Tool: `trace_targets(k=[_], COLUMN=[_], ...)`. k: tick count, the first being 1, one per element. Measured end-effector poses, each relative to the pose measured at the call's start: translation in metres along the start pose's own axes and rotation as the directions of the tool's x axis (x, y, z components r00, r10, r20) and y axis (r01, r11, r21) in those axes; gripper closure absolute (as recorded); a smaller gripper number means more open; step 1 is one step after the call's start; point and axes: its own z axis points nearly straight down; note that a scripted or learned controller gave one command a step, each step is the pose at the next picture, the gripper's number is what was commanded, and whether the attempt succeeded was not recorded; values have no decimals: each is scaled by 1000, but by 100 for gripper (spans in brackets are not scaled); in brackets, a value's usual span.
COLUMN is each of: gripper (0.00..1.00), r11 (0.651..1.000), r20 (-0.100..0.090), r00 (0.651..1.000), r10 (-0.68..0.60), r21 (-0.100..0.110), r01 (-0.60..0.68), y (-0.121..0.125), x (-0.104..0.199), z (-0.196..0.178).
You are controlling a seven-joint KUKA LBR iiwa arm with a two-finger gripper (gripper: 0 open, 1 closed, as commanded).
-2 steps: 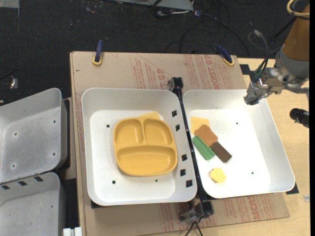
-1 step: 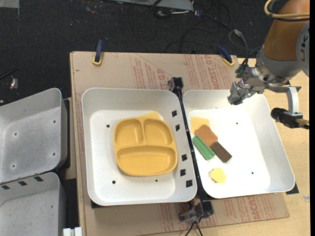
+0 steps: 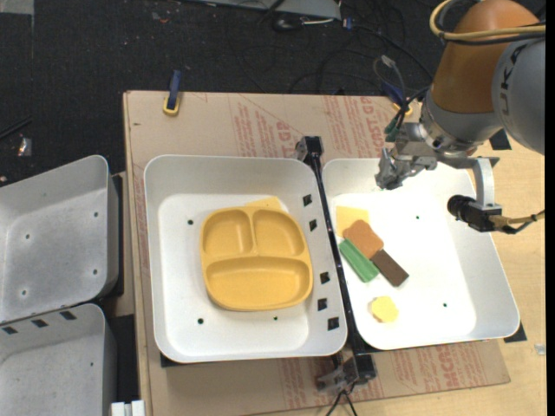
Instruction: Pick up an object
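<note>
The arm is reaching in over the right bin (image 3: 486, 306), and its pincer (image 3: 392, 173) is hanging near that bin's far edge, toward its far-left corner. Whether the pincer is spread or pressed together cannot be told from this angle; nothing is showing between its tips. The candidate objects are lying along the bin's left side: a pale yellow square (image 3: 349, 217), an orange block (image 3: 363, 237), a green bar (image 3: 357, 261) and a brown bar (image 3: 389, 269) crowded together and touching, with a small yellow piece (image 3: 383, 309) lying apart toward the near edge. The left bin (image 3: 169, 319) is holding a yellow divided tray (image 3: 257, 260). Judging from this, the lone yellow piece is offering the cleanest grasp; the pincer would need to be centring over it and descending straight, avoiding the cluster.
</note>
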Motion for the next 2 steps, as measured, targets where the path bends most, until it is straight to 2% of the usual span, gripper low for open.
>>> trace_targets(k=[1, 2], gripper=[100, 100], r11=[1000, 1000], r20=[0, 0], r00=[1000, 1000], r10=[-1, -2], r21=[0, -3], r01=[1, 2], y=[6, 5], x=[55, 114], z=[12, 3])
